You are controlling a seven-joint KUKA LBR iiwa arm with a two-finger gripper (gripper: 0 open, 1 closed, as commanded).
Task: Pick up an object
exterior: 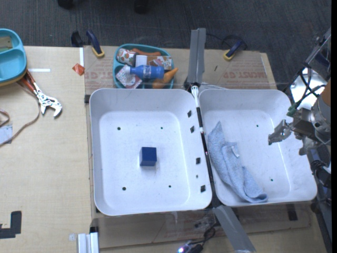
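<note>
Blue cube [148,156] mid left bin; crumpled, perhaps cloth, rag [231,165] right bin.

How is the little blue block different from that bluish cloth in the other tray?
The blue block is small, dark blue and boxy; the cloth is pale grey-blue, larger and rumpled. The block sits near the middle of the left bin; the cloth sprawls along the left side of the right bin. Both lie loose, apart from the hand.

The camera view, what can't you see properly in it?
- Gripper: at the right edge over the right bin; too small to tell its state.
- Arm: cut off by the right edge.
- Blue cloth: its folds hide whatever lies underneath.
- Teal tub: its jumbled contents are too small to name.
</note>
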